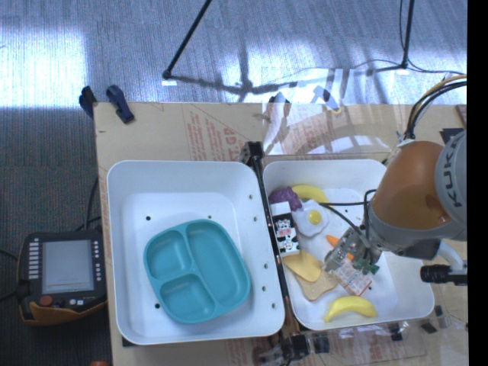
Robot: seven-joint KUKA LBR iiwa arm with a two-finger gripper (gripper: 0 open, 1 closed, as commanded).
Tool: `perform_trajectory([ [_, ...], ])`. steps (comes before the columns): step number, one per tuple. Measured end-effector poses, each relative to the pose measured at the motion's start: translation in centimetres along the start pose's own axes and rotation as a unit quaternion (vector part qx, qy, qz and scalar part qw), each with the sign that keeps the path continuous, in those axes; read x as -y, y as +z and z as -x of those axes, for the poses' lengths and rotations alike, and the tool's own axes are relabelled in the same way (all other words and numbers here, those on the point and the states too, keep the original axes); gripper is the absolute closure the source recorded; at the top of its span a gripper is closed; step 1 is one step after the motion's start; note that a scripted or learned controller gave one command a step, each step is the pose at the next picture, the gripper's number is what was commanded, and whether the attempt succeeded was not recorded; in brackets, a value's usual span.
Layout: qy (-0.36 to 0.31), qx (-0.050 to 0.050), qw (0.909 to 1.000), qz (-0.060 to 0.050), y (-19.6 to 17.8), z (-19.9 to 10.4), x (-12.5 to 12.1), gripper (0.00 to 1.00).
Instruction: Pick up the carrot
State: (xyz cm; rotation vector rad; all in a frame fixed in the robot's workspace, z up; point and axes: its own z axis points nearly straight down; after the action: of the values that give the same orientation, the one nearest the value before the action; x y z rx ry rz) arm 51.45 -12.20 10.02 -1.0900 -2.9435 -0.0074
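Reaching into the right bin (404,300) from the right, the arm (415,197) hung its gripper (352,259) low over a crowd of toy foods; whether the pincer was released or clenched could not be told, since the wrist hid it from above. The carrot (332,241), the task's thing, showed as a small orange sliver just left of the gripper, below and to the right of the fried egg (312,219) and above the cheese slice (302,266) and toast (320,284). Nothing orange appeared between the tips, so the carrot was judged not yet taken. A banana (351,307) lay near the bin's front wall, a second banana (308,193) and a purple piece (284,198) near its back, and a printed carton (285,235) against the left wall. The left bin (126,204) held a teal plate (197,279), well apart from the work. To do the step well, the gripper would likely need to shift slightly left and centre over the carrot, with its closing line set across the carrot's narrow width. Descent would best be straight, because the egg and cheese lay close enough to be caught or nudged. A flat packet (355,282) beneath the gripper was a further risk of a false grasp.
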Motion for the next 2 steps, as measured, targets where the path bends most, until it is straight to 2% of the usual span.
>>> perform_trajectory([
  [1,0.048,0.005,0.9988,0.002,-11.2,-7.0,-3.0,1.00],
  [2,0.077,0.002,0.9971,-0.001,-13.2,-11.7,-7.8,1.00],
])
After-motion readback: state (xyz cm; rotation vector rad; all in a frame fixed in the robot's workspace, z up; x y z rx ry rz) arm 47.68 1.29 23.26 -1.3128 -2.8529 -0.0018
